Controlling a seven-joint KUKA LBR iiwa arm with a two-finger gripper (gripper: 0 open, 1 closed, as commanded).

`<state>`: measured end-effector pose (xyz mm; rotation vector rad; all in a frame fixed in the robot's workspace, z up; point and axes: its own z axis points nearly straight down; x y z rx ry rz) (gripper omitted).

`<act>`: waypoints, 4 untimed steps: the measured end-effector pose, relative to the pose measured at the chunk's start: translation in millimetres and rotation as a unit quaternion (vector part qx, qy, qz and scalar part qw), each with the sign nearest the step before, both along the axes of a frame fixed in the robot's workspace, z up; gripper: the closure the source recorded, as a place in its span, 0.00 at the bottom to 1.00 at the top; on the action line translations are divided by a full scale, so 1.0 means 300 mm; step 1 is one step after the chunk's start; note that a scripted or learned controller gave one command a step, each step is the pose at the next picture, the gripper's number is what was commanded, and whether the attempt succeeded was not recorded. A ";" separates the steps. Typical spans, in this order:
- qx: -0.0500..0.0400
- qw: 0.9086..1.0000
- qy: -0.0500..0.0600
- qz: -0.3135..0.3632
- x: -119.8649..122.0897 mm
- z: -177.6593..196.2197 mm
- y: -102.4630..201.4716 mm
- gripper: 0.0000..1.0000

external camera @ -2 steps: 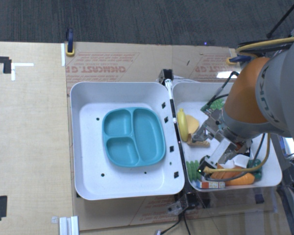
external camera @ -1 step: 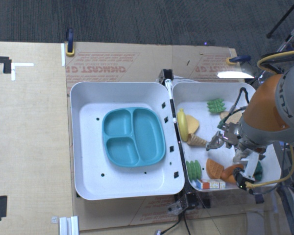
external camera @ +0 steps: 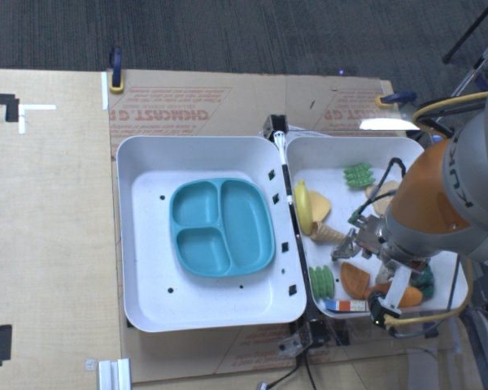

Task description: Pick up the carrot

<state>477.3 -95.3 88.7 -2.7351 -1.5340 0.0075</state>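
**Gripper low in the right bin, carrot in the near right corner**

The grey arm with its orange band (external camera: pixel 423 193) reaches in over the right-hand shallow white bin (external camera: pixel 325 149). The two-finger gripper (external camera: pixel 354 246) hangs low among the toy food. How far it is open I cannot tell from up here, and I can see nothing in its grasp.

The orange carrot with a dark green top (external camera: pixel 412 296) lies in that bin's lower right corner, partly tucked under the wrist and apart from the gripper's tip.

It's crowded around there. A brown-orange wedge (external camera: pixel 356 280) sits just below the gripper and a tan ribbed cone (external camera: pixel 327 234) just to its left. A yellow banana (external camera: pixel 302 204) lies along the left wall, touching a pale yellow piece (external camera: pixel 319 208). There's a green ridged piece (external camera: pixel 321 281) at lower left, a small red, white and blue tube (external camera: pixel 342 305) by the near wall, and a green leafy piece (external camera: pixel 359 175) up top.

In the left white bin (external camera: pixel 138 242), a teal three-compartment plate (external camera: pixel 222 226) sits in the middle.

On the brown cardboard sheet (external camera: pixel 252 104) under both bins, red print runs upside down and seems to read "CHEMCAST GP".
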 end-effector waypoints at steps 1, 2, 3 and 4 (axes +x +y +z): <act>-0.003 0.997 0.000 -0.083 0.170 0.463 0.070 0.00; -0.003 0.990 0.002 -0.138 0.140 0.332 0.250 0.00; -0.003 0.988 0.002 -0.156 0.000 0.332 0.126 0.00; -0.004 0.959 0.002 -0.285 0.184 0.330 0.225 0.00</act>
